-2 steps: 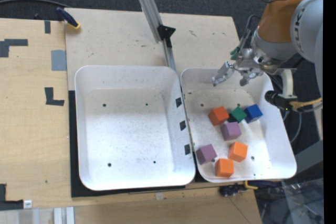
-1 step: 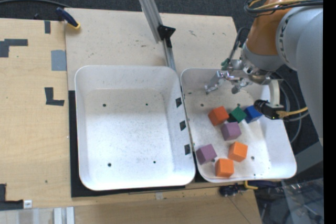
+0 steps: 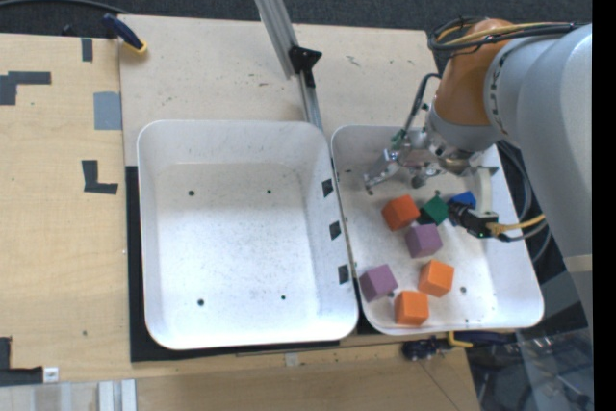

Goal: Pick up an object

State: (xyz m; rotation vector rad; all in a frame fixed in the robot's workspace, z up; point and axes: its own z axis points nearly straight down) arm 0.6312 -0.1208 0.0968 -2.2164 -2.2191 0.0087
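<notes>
My gripper [image 3: 397, 180] hangs over the far part of the right bin [image 3: 500, 303], just above an orange block [image 3: 400, 212]. Its fingers stand apart, open, with nothing between them. A green block [image 3: 435, 209] and a blue block [image 3: 463, 202] lie close to the right of the orange one. A purple block [image 3: 423, 240] sits just in front of them. Nearer the front lie another purple block [image 3: 378, 281] and two more orange blocks [image 3: 436, 277] [image 3: 412, 307].
The left bin [image 3: 154, 236] stands beside the right one; their rims meet in the middle. A slanted metal rail [image 3: 274, 10] runs down from the top to the bins' far edge. The grey arm [image 3: 539, 101] and its cables cover the right bin's far right corner.
</notes>
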